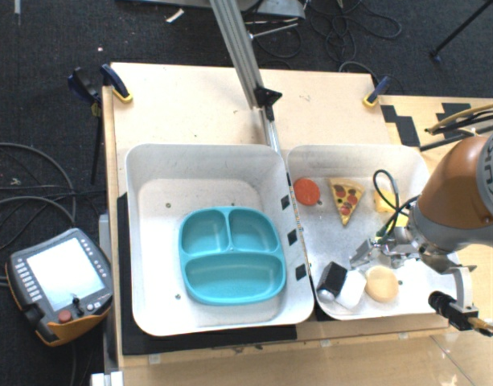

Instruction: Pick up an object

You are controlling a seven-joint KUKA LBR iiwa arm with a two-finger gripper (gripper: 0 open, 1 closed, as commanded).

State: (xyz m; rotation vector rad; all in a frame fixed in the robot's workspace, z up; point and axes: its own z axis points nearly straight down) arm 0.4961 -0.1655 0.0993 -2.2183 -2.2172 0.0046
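Plywood bench [198,103] | dark carpet [45,22], cables | two white bins [149,175] | jaws [384,252] state unclear

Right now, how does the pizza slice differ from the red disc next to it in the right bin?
The pizza slice is a triangle, while the red disc is round. The slice is yellow-orange with darker spots and a crust edge; the disc is plain red. The slice looks somewhat larger than the disc. The disc lies nearer the divider between the bins, the slice further right. Both lie flat on the right bin floor, apart from each other.
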